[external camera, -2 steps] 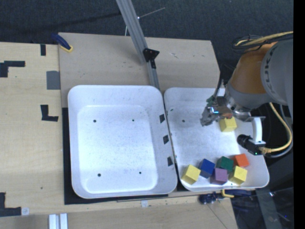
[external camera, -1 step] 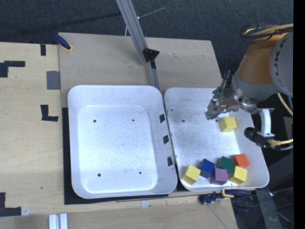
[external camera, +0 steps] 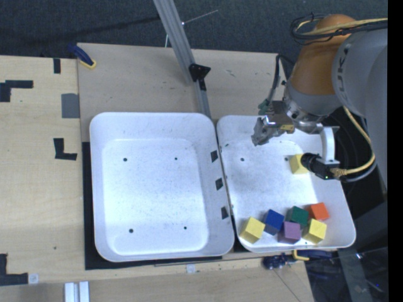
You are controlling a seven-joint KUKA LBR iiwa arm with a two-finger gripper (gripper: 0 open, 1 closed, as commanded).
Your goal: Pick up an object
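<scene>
Gripper (external camera: 261, 133) hangs over the far end of the right bin (external camera: 247, 187), fingers pointing down; whether they are open or shut cannot be told, and no object is visible between them. Nearest it, to its right, lies a yellow block (external camera: 295, 163) beside the arm's black fitting. Well below the gripper, along the bin's near wall, cluster a yellow cube (external camera: 253, 229), blue cube (external camera: 274, 221), purple cube (external camera: 291, 231), green cube (external camera: 298, 216), orange cube (external camera: 319, 211) and another yellow one (external camera: 317, 230). Left of the gripper sits the left bin (external camera: 151, 121).

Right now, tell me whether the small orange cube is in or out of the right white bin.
In. The small orange cube rests on the floor of the right white bin, inside its rim, beside other coloured cubes.
</scene>
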